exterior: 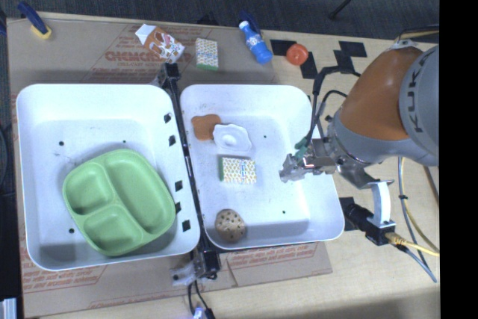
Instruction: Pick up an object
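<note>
A green divided plate [118, 200] fills the left bin [37, 108]. In the right bin [299, 224] lie a brown slab [203, 127], a white fried-egg toy [231, 136], a patterned sponge [238, 170] and a speckled cookie [229, 225], all loose on the floor. My gripper [293, 169] hangs over that bin's right side, near the sponge but apart from it. I cannot tell how my fingers stand; nothing is lifted yet, so picking remains.

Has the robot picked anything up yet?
Not yet. Done: the gripper has reached over the right bin. In hand: nothing shows between its fingers. Left: the grab itself. The patterned block, cookie, white piece and brown piece lie in the bin.
</note>
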`<state>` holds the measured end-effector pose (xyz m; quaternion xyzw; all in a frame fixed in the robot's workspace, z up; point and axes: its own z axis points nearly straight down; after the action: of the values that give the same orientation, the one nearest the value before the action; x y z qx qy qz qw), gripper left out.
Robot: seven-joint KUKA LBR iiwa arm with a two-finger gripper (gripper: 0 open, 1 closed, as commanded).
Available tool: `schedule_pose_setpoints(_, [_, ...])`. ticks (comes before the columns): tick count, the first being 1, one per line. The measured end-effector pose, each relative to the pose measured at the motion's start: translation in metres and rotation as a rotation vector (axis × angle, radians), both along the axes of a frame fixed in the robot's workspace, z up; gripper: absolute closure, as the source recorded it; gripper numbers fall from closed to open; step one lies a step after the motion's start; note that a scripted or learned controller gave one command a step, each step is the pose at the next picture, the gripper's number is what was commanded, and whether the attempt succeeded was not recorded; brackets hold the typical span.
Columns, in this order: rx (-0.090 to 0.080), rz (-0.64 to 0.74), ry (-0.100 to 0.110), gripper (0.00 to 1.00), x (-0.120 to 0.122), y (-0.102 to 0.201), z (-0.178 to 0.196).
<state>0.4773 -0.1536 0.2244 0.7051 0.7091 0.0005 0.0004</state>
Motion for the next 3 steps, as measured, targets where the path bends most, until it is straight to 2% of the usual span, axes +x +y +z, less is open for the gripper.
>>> schedule_pose_setpoints(1, [0.001, 0.001, 0.001, 1.00, 0.000, 0.049, 0.033])
schedule_pose_setpoints(2, [0.000, 0.000, 0.005, 1.00, -0.001, -0.001, -0.001])
schedule_pose_setpoints(3, [0.001, 0.002, 0.004, 1.00, 0.000, 0.007, -0.004])
